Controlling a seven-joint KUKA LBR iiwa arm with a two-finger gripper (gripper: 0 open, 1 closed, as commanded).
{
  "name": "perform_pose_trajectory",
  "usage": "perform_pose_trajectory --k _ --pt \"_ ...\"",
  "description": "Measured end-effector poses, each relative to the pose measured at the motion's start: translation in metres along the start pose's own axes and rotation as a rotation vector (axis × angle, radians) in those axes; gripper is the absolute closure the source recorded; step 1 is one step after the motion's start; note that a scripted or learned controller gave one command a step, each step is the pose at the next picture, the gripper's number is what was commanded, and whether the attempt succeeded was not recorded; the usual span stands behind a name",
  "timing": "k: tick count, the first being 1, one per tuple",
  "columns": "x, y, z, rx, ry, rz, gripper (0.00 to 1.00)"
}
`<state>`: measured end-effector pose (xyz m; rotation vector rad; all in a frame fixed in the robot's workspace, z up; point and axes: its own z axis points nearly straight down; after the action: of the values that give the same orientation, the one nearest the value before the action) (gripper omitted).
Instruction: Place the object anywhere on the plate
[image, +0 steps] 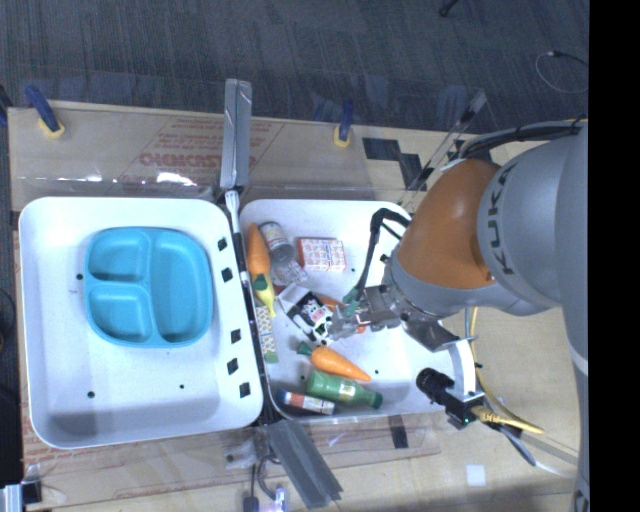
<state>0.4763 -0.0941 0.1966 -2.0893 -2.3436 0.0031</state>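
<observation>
Near edge of the right bin (395, 405): a green bottle (343, 390) lies on its side with a small red-capped tube (308, 403) just below it, both against the front wall. They look dumped, not arranged. A toy carrot (338, 363) lies just above the bottle, tip pointing left.

Mid bin: the gripper (345, 316) sits low over a black-and-white patterned item (312, 313), right beside it and possibly touching. Nothing is visibly between the fingers, so I make no claim that anything is held. Whether the hand is wide or narrow I can't tell; the wrist and cabling crowd it.

My read: the patterned item is the likely pick target, since the tool is parked on it. Not certain.

Left wall of that bin: a second orange carrot (258, 252) and a yellow-green piece (265, 297) are lined along the divider, hard to reach with fingers so near the wall.

Far end: a clear jar (279, 252) and a small printed box (323, 254) sit side by side.

Left bin (60, 400): the blue divided plate (150, 285) is well apart from the gripper. Any carry has to clear the divider between the bins.
</observation>
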Motion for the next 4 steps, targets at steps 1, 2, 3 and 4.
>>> perform_pose_trajectory --k 1,2,3,4 --pt "0.095 0.053 0.007 0.002 0.0 -0.22 1.0" --pt "0.151 0.092 -0.026 0.002 0.0 -0.368 1.0" --pt "0.095 0.091 -0.014 0.003 0.001 -0.52 1.0" --pt "0.128 0.109 0.007 0.004 0.002 -0.708 1.0"
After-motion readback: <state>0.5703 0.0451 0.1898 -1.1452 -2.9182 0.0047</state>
